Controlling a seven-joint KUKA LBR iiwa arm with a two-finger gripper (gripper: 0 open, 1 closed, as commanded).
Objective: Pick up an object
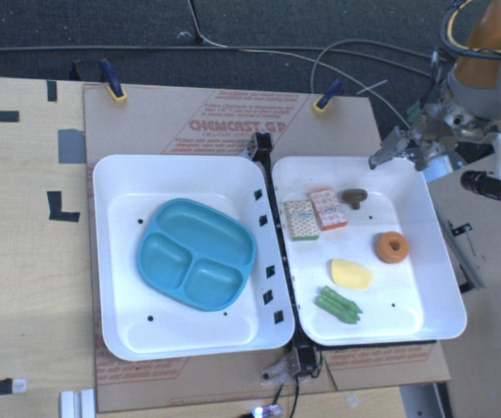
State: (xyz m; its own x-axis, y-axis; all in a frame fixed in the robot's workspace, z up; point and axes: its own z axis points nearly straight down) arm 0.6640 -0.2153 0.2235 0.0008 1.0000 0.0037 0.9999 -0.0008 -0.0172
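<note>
With the gripper hovering at the right bin's far edge, fingers seemingly spread and holding nothing, it should descend squarely over the nearby brown piece before closing.

Two white bins sat side by side: a left bin and a right bin. There was one blue divided tray, two small boxes, one doughnut, one yellow piece, one green pod bunch and one brown lump.
</note>
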